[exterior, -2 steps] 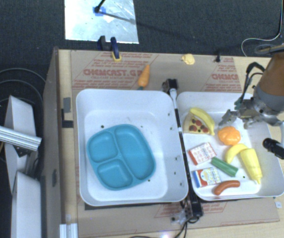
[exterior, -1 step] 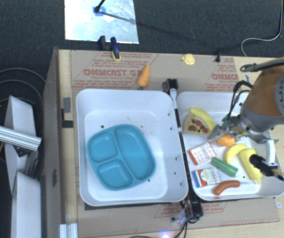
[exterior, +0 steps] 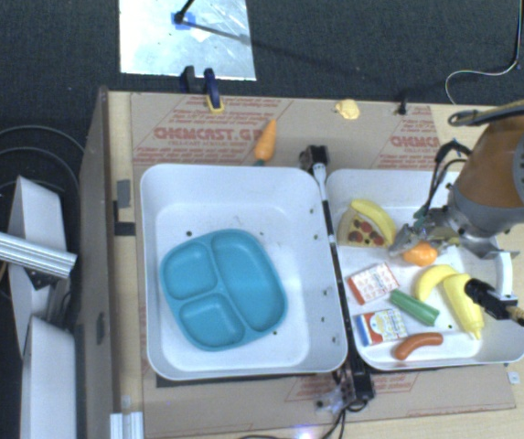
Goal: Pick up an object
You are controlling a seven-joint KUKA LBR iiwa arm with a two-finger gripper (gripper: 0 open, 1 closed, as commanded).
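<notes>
Several toys crowd the gripper [exterior: 410, 241]: orange ball [exterior: 420, 255] touching it, pizza slice [exterior: 364, 233] left, banana [exterior: 437, 280] below; finger state unclear.

Two white bins: left bin [exterior: 165, 199] with a sky-blue divided tray [exterior: 222, 287]; right bin [exterior: 508, 341] with yellow bananas [exterior: 454, 293], a green stick [exterior: 414, 306], a reddish-brown sausage [exterior: 417, 344], red-and-white cards [exterior: 371, 283], an orange ball [exterior: 420, 255]. Orange carrot [exterior: 264, 141] on tan, red-lettered cardboard [exterior: 197, 122].

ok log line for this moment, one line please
arm: over right bin | gripper: low, beside orange toy | grasp: not confirmed | left bin: blue tray
</notes>
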